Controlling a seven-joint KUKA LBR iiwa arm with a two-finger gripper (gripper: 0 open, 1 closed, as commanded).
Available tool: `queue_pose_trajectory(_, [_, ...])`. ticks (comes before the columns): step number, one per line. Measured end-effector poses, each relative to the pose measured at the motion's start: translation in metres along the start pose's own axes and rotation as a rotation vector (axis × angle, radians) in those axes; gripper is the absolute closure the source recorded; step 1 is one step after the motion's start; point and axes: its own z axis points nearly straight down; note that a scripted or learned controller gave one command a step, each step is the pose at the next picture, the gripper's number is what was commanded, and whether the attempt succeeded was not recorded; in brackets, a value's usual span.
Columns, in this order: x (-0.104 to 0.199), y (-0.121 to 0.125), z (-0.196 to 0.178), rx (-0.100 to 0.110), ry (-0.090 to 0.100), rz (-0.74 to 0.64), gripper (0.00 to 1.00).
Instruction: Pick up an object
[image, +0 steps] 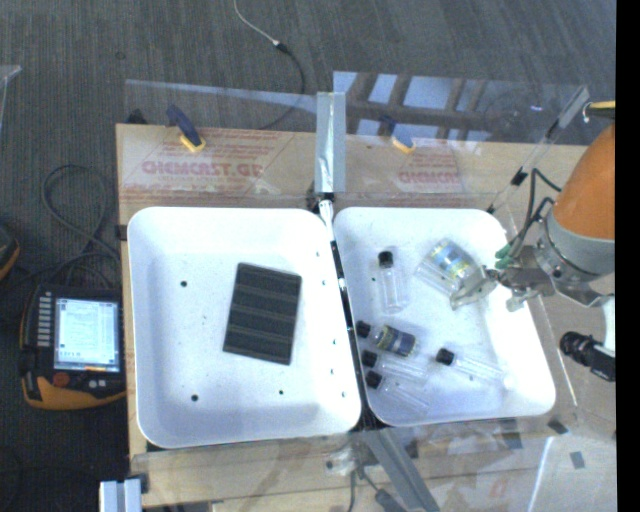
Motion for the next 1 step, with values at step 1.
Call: queue_pose_trajectory(1, [-0.0375,0.0440,0.0670,0.000,-0.003,0.057,0.00])
